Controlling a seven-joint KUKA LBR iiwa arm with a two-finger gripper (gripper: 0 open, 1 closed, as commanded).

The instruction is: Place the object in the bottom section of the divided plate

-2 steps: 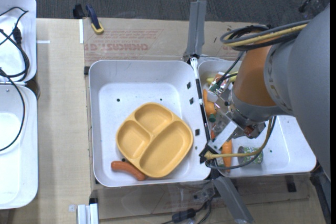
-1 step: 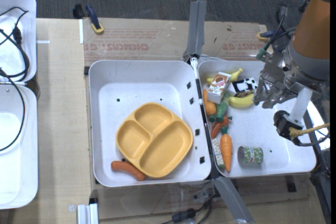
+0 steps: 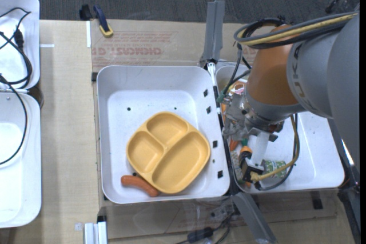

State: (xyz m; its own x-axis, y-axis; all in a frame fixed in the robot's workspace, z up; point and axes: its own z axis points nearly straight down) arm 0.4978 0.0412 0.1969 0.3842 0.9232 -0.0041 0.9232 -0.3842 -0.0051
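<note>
Left bin (image 3: 108,123): holds the yellow divided plate (image 3: 167,151), lying flat, all three sections bare. The large section nearest the camera (image 3: 184,162) is taken to be the "bottom" one. An orange-brown sausage-shaped piece (image 3: 139,184) lies on the bin floor, touching the plate's lower-left rim, outside every section.

Right bin (image 3: 320,157): the arm (image 3: 320,60) reaches in and hangs over its left half. The gripper (image 3: 247,171) is low, just beside the wall shared with the left bin, among small clutter. A green-labelled item (image 3: 275,166) lies just to its right. Cables and the wrist hide the claw's tip, so whether it is wide, narrow or holding anything cannot be told.

Task's object: judged to be one of the small pieces under the gripper in the right bin, but which one cannot be made out. Nothing has been placed on the plate yet.

Risks from here:
- Closing on clutter may catch two pieces or none, because the pieces lie close together.
- Lifting so near the shared wall may snag the load or the loose cable on the rim.
- A release short of the large section would drop the object into a neighbouring section or onto the sausage side of the bin.
</note>
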